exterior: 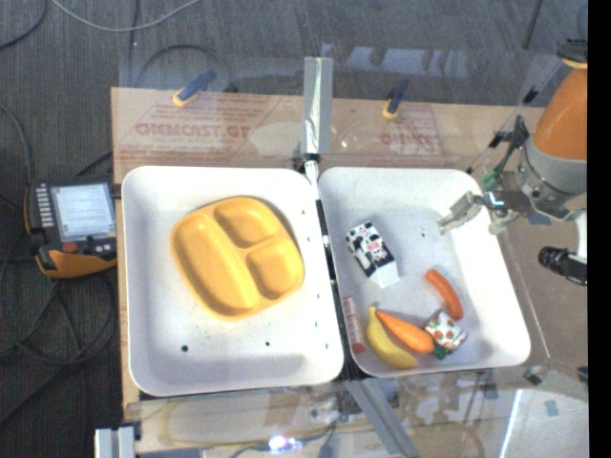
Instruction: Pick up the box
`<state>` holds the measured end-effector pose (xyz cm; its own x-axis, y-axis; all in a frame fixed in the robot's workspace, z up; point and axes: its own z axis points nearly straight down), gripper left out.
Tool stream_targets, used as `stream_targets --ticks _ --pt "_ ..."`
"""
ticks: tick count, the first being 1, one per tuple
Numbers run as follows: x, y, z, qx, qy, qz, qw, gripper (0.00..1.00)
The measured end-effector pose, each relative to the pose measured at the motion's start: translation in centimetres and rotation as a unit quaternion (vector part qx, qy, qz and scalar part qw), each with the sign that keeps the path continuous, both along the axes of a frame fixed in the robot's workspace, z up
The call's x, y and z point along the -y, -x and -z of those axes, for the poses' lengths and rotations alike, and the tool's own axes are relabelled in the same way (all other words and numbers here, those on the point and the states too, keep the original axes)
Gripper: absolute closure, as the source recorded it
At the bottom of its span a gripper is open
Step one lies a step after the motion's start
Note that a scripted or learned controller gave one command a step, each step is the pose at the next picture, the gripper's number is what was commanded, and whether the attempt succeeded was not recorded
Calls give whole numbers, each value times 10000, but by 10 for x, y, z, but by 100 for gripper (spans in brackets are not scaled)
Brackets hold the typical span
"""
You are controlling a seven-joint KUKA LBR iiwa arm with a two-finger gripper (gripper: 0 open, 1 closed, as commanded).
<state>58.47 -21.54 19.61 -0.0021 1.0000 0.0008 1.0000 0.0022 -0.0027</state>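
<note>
1. Currently, the box [371, 253], white with black cow patches, lies tilted in the right bin [496, 284], near its left wall and just right of the divider between the two bins.
2. The gripper [474, 210] hangs over the upper right part of that bin, well apart from the box, and whether its fingers are apart or together cannot be told.
3. Nothing shows between the fingers.
4. An orange sausage [444, 293] lies right of and below the box.
5. A carrot [407, 332] rests across a banana [386, 343] near the front wall, with a small printed pack [445, 332] touching the carrot's right end.
6. The left bin [153, 351] holds a yellow divided plate [238, 255].
</note>
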Motion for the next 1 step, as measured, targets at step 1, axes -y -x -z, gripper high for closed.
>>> stream_targets --ticks 1 --pt "1 -19 95 -21 -40 -79 10000 0"
